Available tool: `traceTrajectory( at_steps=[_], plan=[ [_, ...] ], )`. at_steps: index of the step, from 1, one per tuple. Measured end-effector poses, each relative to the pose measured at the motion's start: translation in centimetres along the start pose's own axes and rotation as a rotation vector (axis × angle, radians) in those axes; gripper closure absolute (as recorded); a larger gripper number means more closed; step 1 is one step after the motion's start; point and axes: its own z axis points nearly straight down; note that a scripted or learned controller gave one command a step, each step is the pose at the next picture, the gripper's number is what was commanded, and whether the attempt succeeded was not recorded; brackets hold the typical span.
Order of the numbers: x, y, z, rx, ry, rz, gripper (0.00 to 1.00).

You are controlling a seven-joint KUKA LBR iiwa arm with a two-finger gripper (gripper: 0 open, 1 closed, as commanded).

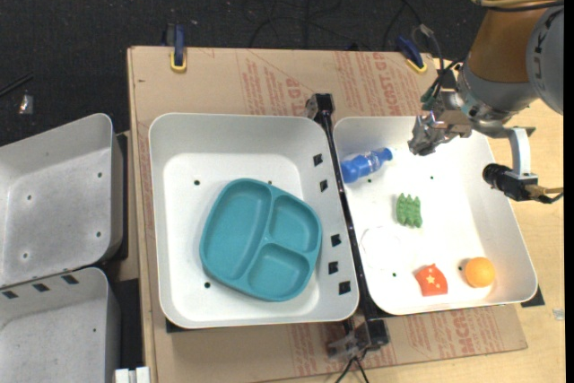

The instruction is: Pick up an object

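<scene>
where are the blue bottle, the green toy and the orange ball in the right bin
blue bottle [363, 164], camera view, middle of its body
green toy [409, 210], camera view, centre of its bumpy top
orange ball [479, 272], camera view, middle of its rounded face

teal tray [260, 239]; blue bottle [364, 164]; green toy [409, 210]; orange ball [479, 272]; red block [431, 281].

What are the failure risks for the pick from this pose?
1. The gripper sits above the right bin's far edge, beside the blue bottle; the bottle lies on its side and may roll from a grasp.
2. The bottle rests near the divider, so a finger might strike it.
3. The green piece, red piece and orange ball are small; closing may miss them.
</scene>
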Motion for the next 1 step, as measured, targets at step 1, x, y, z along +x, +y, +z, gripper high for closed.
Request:
traceTrajectory(
  at_steps=[1],
  plan=[
    [5.64,-0.61,-0.28,0.006,0.003,-0.006,1.00]
  ],
)
